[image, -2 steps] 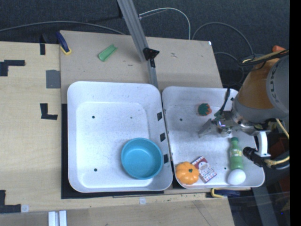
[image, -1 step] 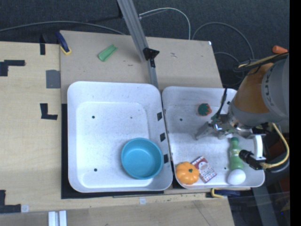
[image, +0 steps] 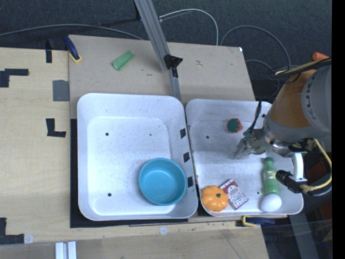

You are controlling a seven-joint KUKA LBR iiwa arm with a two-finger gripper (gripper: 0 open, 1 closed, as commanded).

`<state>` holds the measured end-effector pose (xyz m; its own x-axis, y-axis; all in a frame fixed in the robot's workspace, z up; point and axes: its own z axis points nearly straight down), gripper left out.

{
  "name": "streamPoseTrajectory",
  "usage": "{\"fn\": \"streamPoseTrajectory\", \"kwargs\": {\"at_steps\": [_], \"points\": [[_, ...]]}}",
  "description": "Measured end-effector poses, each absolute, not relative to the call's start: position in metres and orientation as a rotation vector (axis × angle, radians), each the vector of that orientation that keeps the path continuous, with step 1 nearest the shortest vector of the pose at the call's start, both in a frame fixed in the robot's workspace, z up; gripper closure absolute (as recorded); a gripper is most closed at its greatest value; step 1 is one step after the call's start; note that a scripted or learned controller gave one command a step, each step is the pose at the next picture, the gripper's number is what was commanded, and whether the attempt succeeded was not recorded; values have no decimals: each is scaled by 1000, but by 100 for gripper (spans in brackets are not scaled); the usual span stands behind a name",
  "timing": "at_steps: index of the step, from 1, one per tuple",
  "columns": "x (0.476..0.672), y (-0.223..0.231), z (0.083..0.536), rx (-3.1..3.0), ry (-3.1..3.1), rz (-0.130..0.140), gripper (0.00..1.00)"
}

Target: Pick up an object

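My gripper hangs low over the middle of the right bin, its dark fingers pointing down-left and spread a little, with nothing between them. Just above it lies a small green and red ball. To its right stands a green bottle with a white cap. Along the bin's front edge sit an orange pumpkin, a red and white packet and a white egg-shaped object.
A blue bowl sits in the front right of the left bin. A green block lies on the board behind the bins. A grey pole slants down to the bins' back edge.
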<state>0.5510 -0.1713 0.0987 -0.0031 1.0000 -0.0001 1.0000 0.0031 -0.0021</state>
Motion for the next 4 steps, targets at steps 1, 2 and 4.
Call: {"fn": "streamPoseTrajectory", "kwargs": {"at_steps": [1, 2, 4], "points": [[550, -162, 147, -2221, -2226, -2, 100], [558, -157, 207, -2222, -2228, -4, 100], [545, -94, 211, -2212, -2227, 0, 100]]}}
